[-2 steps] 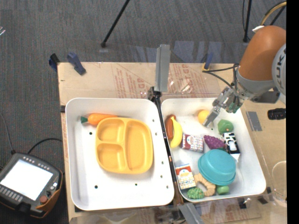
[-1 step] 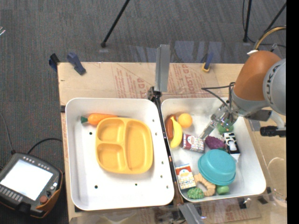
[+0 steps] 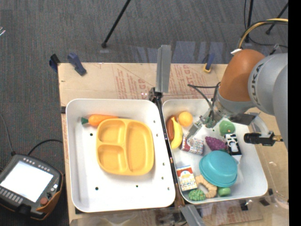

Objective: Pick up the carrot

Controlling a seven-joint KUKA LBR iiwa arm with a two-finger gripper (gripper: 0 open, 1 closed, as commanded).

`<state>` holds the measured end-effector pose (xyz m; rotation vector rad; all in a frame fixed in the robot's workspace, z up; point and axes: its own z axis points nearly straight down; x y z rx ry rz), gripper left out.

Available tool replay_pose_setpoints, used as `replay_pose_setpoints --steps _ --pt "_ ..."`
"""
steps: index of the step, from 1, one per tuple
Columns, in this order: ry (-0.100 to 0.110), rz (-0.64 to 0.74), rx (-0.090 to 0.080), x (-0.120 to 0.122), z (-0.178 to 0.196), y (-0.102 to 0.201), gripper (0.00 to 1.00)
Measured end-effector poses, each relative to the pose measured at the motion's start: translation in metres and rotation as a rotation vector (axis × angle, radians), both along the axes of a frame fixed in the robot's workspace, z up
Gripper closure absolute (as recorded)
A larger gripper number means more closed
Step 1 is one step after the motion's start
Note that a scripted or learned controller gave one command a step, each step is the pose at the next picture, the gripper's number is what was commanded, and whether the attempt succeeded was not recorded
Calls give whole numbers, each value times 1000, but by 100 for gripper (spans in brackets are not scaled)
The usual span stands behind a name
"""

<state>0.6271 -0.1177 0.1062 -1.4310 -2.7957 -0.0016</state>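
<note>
The carrot [image 3: 98, 120], orange with a green stub at its left end, lies in the left bin [image 3: 80, 173] near the far left corner. It touches the top edge of a yellow divided plate [image 3: 125, 146]. My gripper [image 3: 198, 127] is far to the right, over the right bin [image 3: 256, 173]. It hangs between an orange [image 3: 185, 118] and a green toy fruit [image 3: 226, 127], just above a small red and white carton [image 3: 193, 146]. Its fingers look open, with nothing between them.
The right bin is crowded: a banana [image 3: 177, 135], purple grapes [image 3: 215, 142], a teal bowl [image 3: 218, 167], a second carton [image 3: 186, 177], a black and white item [image 3: 232, 143] and small toys at the front. A grey post [image 3: 163, 69] stands behind the bins' divide.
</note>
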Motion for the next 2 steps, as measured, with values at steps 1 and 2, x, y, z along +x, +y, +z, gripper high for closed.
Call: replay_pose_setpoints --steps 1,2 --pt "2 -98 -2 16 -19 26 0" --pt "0 -353 -2 17 9 29 0"
